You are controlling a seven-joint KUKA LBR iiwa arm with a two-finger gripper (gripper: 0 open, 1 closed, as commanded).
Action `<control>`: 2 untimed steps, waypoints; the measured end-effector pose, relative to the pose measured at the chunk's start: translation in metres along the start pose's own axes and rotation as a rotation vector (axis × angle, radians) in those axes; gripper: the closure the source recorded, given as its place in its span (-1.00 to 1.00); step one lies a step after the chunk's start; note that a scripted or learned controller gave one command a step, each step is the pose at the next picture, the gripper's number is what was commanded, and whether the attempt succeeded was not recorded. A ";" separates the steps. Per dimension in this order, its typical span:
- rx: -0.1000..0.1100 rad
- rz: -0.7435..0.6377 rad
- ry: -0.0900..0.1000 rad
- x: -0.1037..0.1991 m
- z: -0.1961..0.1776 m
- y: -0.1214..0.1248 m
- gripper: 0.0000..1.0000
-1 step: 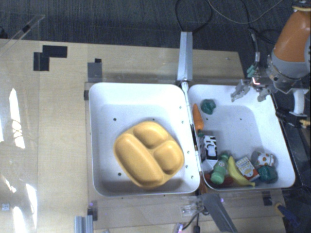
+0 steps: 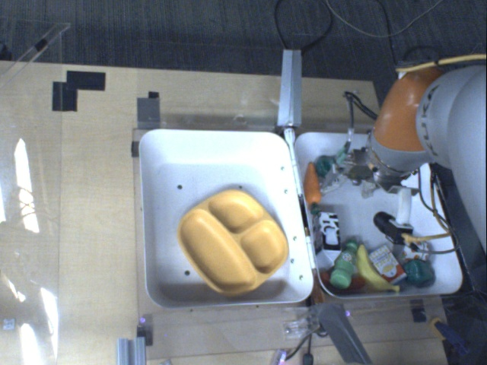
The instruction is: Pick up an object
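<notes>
One fixed camera, high above the bench [image 2: 76, 204], looking down at a slant. Both bins in frame: left bin [image 2: 163, 280] near centre, right bin [image 2: 449, 280] toward the right edge. Arm [image 2: 449, 120] enters from right. Dark floor [image 2: 190, 14] along the top. Medium range.

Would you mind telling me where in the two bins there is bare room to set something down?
The left bin has bare floor along its far wall and left side, around the yellow bread-shaped object. The right bin is crowded: carrot, banana, green bottle, with the gripper over its far end.
</notes>
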State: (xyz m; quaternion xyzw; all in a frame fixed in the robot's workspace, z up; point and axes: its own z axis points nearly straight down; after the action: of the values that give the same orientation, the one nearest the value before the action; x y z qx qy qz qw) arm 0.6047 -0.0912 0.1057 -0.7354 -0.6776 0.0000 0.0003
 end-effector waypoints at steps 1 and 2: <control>-0.004 -0.225 0.000 0.035 -0.088 0.002 -1.00; -0.001 -0.271 0.000 0.048 -0.077 -0.044 -1.00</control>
State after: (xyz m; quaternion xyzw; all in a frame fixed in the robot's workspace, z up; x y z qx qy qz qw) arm 0.5647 -0.0394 0.1826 -0.6373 -0.7706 -0.0003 -0.0001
